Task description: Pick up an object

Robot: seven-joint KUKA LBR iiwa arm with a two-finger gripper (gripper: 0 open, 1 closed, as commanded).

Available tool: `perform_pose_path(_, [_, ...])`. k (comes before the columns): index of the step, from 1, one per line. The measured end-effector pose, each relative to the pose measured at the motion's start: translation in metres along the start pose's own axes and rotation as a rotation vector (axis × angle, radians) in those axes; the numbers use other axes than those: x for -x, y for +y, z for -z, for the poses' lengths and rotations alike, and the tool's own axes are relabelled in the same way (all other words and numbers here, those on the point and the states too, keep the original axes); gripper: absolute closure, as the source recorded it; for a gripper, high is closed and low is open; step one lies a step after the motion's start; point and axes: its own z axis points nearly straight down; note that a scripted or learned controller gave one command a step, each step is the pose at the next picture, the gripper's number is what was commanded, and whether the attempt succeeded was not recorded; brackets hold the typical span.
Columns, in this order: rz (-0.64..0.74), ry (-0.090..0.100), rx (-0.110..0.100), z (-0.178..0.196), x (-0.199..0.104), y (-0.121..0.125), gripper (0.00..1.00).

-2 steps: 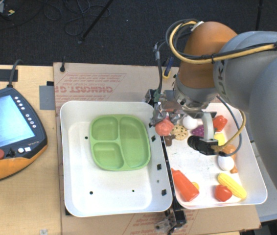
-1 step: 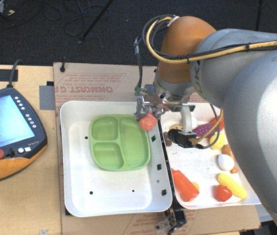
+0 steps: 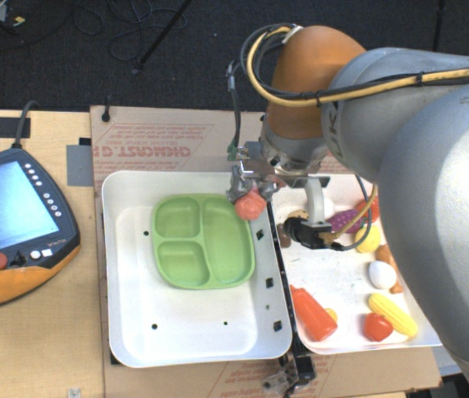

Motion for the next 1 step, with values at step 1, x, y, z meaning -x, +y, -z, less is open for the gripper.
perform_pose_path(1, [-0.001, 0.0, -0.002, -0.0032, 0.0009, -0.0074, 1.0])
